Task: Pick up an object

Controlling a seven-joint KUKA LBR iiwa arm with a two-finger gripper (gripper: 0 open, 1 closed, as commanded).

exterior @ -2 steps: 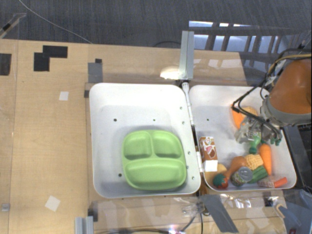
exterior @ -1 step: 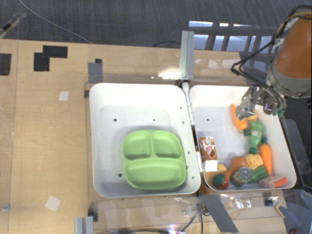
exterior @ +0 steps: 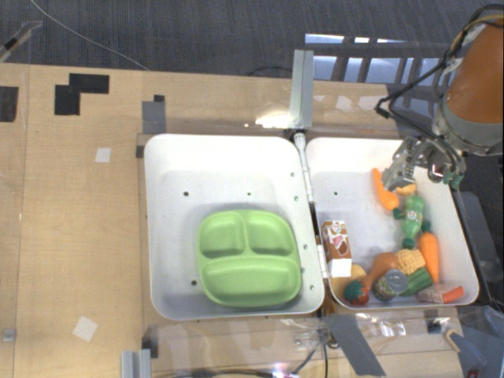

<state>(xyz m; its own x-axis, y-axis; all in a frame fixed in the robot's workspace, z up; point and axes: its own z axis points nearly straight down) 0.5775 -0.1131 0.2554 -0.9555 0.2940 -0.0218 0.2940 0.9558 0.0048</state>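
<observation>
On the bench (exterior: 71, 235), the left bin (exterior: 169, 203) holds a green divided plate (exterior: 249, 257). In the right bin (exterior: 346, 172), a small brown carton (exterior: 337, 241) lies by the dividing wall, toy food crowds the near right corner, and the end effector (exterior: 406, 172) sits over an orange toy carrot (exterior: 385, 193); whether it grips, I cannot tell

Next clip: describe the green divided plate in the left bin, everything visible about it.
The green divided plate is light green, looks like smooth moulded plastic, and is a rounded rectangle with raised ridges splitting it into three compartments: two smaller ones on the far side and one wide one on the near side. It lies flat and upright on the floor of the left bin, toward the near right corner, slightly rotated. All three compartments look bare. Nothing touches it but the bin floor.
</observation>
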